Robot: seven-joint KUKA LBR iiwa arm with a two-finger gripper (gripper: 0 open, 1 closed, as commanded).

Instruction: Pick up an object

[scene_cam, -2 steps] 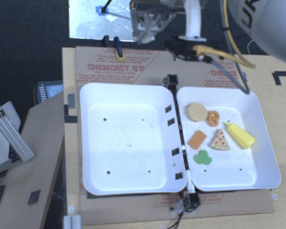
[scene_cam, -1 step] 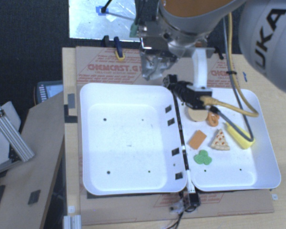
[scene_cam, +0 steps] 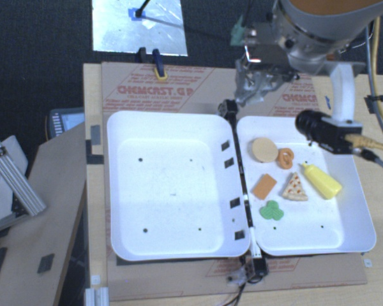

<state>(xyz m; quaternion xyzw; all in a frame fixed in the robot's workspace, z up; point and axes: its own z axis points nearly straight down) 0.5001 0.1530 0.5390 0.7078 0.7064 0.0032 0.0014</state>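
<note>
Camera view: gripper (scene_cam: 258, 85) above the right bin's (scene_cam: 351, 234) far edge; jaw state cannot be told; pizza slice (scene_cam: 295, 189) within.

You have 2 shallow white bins side by side on the bench: the left bin (scene_cam: 169, 183) and the right bin (scene_cam: 345, 234), their inner walls touching along a row of black clips (scene_cam: 233, 183). Under them you can see a cardboard sheet (scene_cam: 179, 85) with red lettering. At the bench's far edge sits a blue and yellow clamp (scene_cam: 158, 65), with a shiny foil-like square (scene_cam: 140, 18) beyond it. Off the bench's left edge lies an aluminium rail (scene_cam: 13, 177).
</note>
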